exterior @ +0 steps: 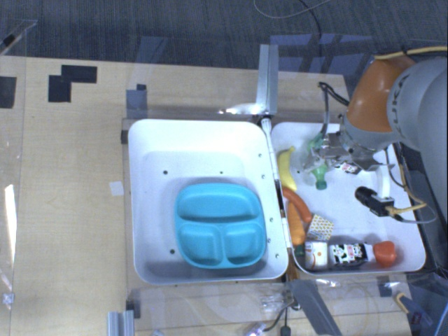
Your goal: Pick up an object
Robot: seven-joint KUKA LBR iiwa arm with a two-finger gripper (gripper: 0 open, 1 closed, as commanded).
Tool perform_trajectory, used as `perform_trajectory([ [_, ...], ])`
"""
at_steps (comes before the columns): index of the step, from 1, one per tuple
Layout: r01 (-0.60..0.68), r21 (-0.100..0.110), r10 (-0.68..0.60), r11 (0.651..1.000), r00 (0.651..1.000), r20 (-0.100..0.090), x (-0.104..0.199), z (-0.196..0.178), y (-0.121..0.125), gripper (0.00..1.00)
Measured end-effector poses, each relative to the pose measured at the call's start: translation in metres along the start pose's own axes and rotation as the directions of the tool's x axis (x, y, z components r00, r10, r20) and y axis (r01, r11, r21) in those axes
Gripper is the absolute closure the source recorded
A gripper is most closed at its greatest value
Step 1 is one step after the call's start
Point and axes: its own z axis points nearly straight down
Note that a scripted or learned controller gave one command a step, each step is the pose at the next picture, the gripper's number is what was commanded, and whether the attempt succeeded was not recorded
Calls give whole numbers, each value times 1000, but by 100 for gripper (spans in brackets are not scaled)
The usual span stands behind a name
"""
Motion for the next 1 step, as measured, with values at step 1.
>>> perform_trajectory([
  [1, -186, 14, 186, 982, 983, 3, -33, -20, -5, 100],
])
